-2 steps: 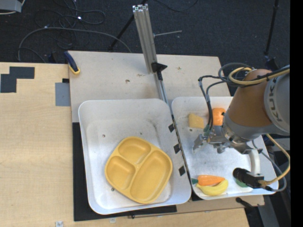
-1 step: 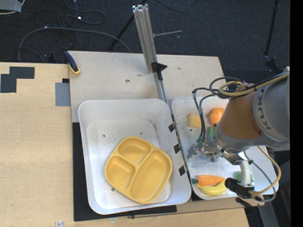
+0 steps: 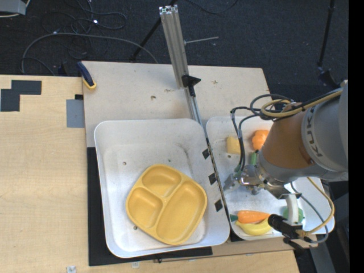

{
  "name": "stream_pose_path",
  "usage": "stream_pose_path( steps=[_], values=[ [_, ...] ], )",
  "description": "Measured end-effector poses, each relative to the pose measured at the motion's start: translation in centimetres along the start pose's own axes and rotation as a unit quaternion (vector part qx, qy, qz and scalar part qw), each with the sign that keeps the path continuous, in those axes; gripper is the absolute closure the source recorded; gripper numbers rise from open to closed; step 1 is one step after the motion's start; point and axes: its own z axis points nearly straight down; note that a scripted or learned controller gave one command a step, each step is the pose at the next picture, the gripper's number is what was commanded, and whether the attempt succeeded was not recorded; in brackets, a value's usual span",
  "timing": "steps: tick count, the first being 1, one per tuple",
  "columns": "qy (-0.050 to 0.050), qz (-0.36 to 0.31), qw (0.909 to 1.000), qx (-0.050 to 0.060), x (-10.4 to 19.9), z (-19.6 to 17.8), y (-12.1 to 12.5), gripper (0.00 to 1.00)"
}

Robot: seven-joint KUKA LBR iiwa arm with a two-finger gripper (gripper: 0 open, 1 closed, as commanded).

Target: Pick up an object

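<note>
Right bin (image 3: 219,131): tool (image 3: 245,179) (fingers hidden)

Light falls evenly from above and the scene is moderately bright, with no hard glare. The two white bins (image 3: 108,152) look the brightest, slightly washed out, and the yellow plate (image 3: 166,203) casts only a thin soft shadow on its lower left edge. The dark floor (image 3: 68,21) at the top swallows detail; cables there show faintly. The picture is soft and grainy overall, and small things under the arm (image 3: 301,141) blur together.
</note>
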Motion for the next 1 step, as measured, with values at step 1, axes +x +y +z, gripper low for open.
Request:
stream_pose_path(
  steps=[1],
  values=[
    [0.005, 0.001, 1.0, -0.004, 0.5, -1.06, 0.32, 1.0]
  ],
)
